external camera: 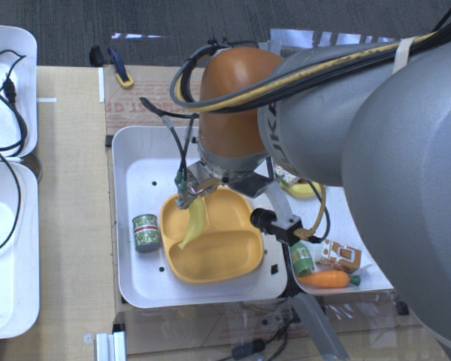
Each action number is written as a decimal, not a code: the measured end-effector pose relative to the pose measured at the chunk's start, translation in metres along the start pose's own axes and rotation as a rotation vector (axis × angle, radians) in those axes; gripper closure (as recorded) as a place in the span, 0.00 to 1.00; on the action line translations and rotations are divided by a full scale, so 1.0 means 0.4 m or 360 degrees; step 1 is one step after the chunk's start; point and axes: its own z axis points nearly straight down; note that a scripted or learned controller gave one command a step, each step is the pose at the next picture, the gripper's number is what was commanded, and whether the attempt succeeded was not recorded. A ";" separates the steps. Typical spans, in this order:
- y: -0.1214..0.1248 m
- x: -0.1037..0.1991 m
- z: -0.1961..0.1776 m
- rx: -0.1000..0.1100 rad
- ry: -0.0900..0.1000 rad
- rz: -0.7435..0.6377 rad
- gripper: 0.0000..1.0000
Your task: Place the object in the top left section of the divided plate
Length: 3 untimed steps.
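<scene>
The grey KUKA arm with its orange band reaches in from the right and covers much of the right bin. Under it, the left bin holds a yellow divided plate near its middle. The gripper hangs over the far left part of the plate, and a yellow banana sits between its fingers; the banana hangs down and its lower end reaches onto the left side of the plate. Just left of the plate, a small green-labelled can lies on the bin floor. In the right bin, near the front, lie an orange carrot, a small orange-and-white box and a green can beside them. A second yellow fruit shows farther back.
</scene>
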 end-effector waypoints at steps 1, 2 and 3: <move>0.000 -0.001 0.000 0.0000 0.0000 0.0001 0.00; 0.121 -0.146 -0.510 -0.0003 -0.0002 0.0205 0.00; 0.123 -0.147 -0.528 0.0002 -0.0005 0.0202 1.00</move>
